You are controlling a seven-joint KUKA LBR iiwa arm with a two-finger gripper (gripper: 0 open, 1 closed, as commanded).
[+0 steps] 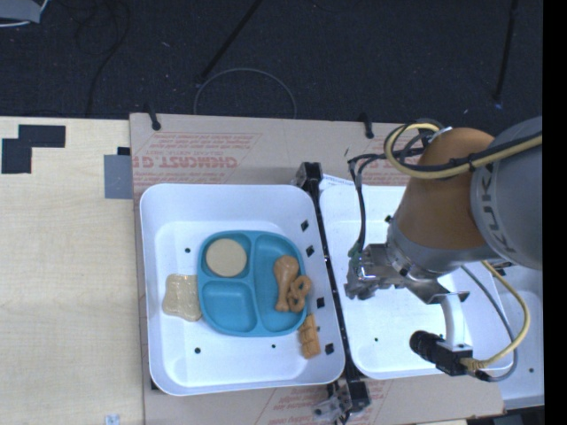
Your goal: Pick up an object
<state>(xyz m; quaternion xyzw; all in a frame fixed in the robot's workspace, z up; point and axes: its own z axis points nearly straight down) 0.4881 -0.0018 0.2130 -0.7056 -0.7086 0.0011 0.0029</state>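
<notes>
Pincer [361,283] hangs low in the right bin [390,352], just right of the divider; its grip state I cannot tell. Candidate objects sit left of the divider: blue tray [248,283] with cookie [225,257] and pretzel [292,283], so a reach across seems needed.

The arm [461,202] bends downward, its claw [361,282] pointing down.

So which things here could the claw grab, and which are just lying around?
For the job:
claw
round cookie
pretzel
pale biscuit
small brown snack
blue tray

Just lying about:
left bin
right bin
cardboard sheet
cables
</notes>
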